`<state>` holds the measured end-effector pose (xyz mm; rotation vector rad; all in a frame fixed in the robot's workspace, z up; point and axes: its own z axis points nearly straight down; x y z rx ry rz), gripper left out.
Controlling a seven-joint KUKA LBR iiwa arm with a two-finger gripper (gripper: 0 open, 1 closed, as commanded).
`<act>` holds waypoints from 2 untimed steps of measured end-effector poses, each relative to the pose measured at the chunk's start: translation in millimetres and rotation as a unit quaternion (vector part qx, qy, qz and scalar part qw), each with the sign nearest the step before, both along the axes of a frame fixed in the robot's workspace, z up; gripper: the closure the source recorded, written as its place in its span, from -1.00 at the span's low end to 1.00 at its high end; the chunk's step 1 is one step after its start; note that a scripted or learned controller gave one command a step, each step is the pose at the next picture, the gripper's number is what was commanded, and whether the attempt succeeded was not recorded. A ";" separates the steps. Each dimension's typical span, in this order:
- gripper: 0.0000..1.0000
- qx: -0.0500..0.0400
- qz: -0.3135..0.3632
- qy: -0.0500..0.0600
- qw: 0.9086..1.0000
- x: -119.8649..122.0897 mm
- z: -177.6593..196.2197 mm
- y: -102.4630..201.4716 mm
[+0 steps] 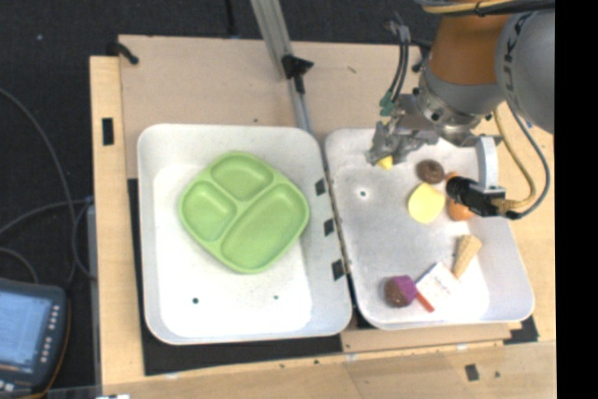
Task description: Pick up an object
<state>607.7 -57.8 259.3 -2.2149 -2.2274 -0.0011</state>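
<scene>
end effector [388,151]: grip state unclear | yellow piece [385,162] beneath (axis unreadable)

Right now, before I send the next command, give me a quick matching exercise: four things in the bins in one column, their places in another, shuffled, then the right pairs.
Things:
1. green divided plate
2. yellow disc
3. purple object
4. ice cream cone

Places:
A. near the front edge of the right bin, beside a white and red card
B. middle of the left bin
C. right bin, just below a small brown round piece
D. right bin, toward its right side, below an orange object

Pairs: 1-B, 2-C, 3-A, 4-D
</scene>
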 end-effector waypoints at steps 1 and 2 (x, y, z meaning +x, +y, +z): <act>1.00 0.000 0.000 0.000 1.000 -17.1 -6.1 43.7; 1.00 0.000 0.001 0.000 1.000 -27.2 -19.6 98.4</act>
